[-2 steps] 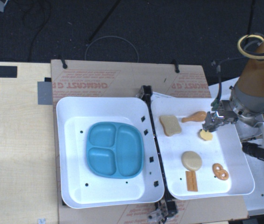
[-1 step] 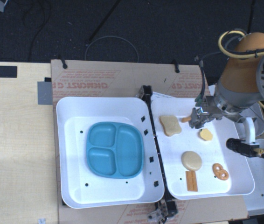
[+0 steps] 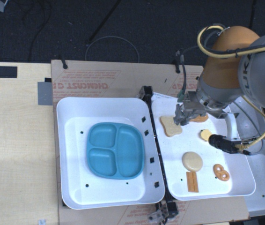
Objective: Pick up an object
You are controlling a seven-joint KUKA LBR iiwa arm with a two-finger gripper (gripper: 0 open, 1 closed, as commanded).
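Camera view: gripper (image 3: 183,117) at tan slice (image 3: 170,127), long axis running near-to-far.

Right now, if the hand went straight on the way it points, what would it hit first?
Most likely the toast: the hand points down at its right edge. Depth is unclear, so it may just miss and meet the bin floor.

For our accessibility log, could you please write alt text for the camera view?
The gripper hangs at the edge of a tan slice in the right bin, which also has a tan disc, a brown stick and a pretzel. The left bin has a blue plate.
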